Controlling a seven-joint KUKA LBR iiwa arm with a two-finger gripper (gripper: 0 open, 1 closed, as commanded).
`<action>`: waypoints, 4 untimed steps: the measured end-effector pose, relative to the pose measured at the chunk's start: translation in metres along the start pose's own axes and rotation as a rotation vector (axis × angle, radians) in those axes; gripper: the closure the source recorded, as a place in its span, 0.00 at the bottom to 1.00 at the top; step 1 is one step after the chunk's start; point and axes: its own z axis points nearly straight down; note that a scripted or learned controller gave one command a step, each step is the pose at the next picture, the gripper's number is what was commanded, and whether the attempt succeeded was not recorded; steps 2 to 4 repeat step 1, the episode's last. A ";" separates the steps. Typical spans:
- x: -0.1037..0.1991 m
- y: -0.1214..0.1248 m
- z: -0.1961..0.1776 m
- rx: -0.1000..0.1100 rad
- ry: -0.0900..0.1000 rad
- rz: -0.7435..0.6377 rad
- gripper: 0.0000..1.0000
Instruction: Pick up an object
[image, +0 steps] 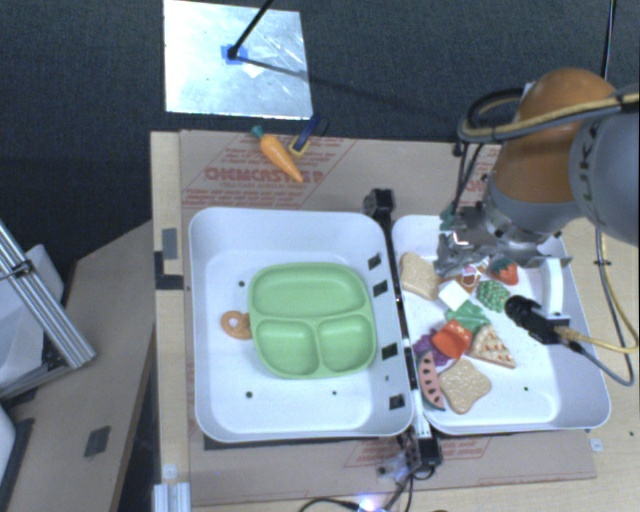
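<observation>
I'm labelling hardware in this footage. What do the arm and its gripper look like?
The arm is grey and rounded, with a bulging orange band above the wrist. Dark and yellowish cables loop over that band. The gripper is a compact dark metallic block with a few pale highlights; its detail is too small to read.

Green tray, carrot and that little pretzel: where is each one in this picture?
Green tray (300, 292): camera view, on the floor of its large top compartment.
Carrot (281, 158): camera view, on the middle of its orange body.
Pretzel (236, 325): camera view, on its ring, left of the tray.
</observation>
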 end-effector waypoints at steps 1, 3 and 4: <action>-0.001 -0.011 0.012 0.002 0.000 0.001 1.00; -0.001 -0.011 0.012 0.002 0.000 0.001 1.00; -0.001 -0.011 0.012 0.002 0.000 0.001 1.00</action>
